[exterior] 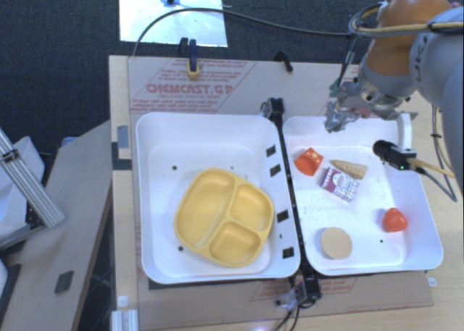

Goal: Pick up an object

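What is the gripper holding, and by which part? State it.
Nothing is held. The gripper hangs over the back edge of the right bin, apart from the orange block and the other items lying on the bin floor.

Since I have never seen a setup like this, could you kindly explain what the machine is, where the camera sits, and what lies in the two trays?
A single camera looks down at a slant. The grey robot arm, with an orange band, reaches in from the picture's right; its gripper hangs over the right bin's far edge. I see nothing held. The left bin holds a yellow divided tray. The right bin holds an orange block, a cone-shaped piece, a small maroon packet, a red-orange ball and a tan disc.
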You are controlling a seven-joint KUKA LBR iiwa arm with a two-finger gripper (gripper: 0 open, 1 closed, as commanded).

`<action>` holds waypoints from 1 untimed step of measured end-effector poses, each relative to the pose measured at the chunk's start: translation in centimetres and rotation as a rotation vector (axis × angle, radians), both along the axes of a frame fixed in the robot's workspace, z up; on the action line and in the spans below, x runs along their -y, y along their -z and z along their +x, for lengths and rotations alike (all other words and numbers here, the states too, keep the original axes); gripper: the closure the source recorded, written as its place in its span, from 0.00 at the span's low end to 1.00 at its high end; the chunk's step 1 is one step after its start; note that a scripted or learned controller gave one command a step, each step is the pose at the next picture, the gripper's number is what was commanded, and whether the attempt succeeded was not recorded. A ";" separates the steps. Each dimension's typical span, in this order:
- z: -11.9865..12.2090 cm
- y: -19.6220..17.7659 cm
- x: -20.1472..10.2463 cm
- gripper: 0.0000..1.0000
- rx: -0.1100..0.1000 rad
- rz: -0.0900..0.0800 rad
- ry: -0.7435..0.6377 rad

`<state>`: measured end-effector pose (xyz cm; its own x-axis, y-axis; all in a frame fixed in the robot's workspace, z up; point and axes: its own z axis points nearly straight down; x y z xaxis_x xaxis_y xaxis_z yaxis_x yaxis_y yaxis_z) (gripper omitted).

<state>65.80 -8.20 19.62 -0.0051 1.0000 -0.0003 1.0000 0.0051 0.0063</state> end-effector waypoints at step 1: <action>0.1 -3.7 0.0 1.00 0.000 0.000 0.000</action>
<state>65.95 -8.21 23.31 -0.0053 1.0000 -0.0004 1.0000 0.0053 0.0063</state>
